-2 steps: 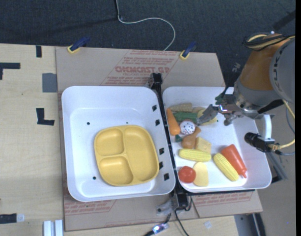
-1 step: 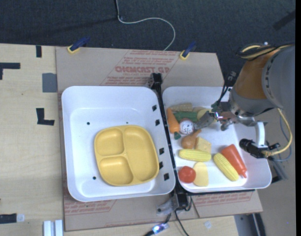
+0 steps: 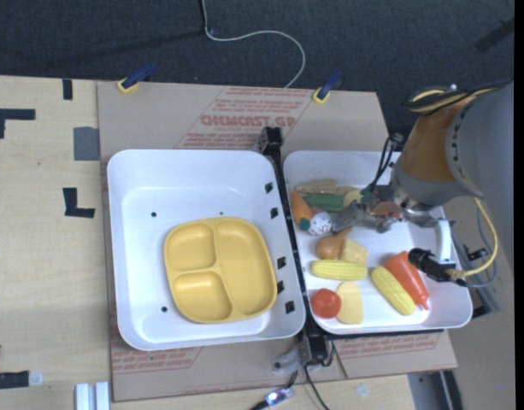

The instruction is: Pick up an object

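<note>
Looking down, you are seeing the left bin (image 3: 133, 186) holding a yellow divided plate (image 3: 219, 269). The right bin (image 3: 450, 314) is holding toy food: corn cobs (image 3: 338, 270), a tomato (image 3: 326, 302), a red pepper (image 3: 409, 276). The gripper (image 3: 351, 218) is hovering at its 11 o'clock corner; whether it is gripping anything, you cannot tell. Cardboard (image 3: 244, 118) is lying beneath.

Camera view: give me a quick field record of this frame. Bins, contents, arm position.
left bin: holds a yellow divided plate
right bin: toy food, including two corn cobs, a tomato, a red pepper, an onion
arm: reaches in from the right, over the right bin's upper part
gripper: low among the food at the bin's upper left; jaws state unclear
grasp: none visible
</note>
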